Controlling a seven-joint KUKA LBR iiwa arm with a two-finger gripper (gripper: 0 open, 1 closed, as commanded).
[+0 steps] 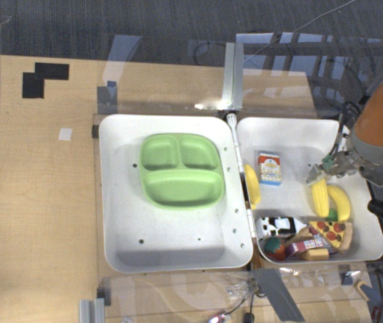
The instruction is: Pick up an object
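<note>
Right now the likeliest target is the toy corn cob [319, 197], lying in the right bin [292, 134] with its long axis running roughly up and down the view, a yellow banana [340, 202] touching its right side. The pincer [327, 166] sits just above the cob's upper end, near the bin's right wall, so the cob lies directly below it along that same axis; I cannot tell how the pincer is set. Nothing appears to be gripped. Further out, a small carton [269, 168] and another banana [251, 184] lie to the left, with a toy pizza slice [330, 232] in the clutter below. The left bin [120, 200] holds a green divided plate [180, 169].
</note>
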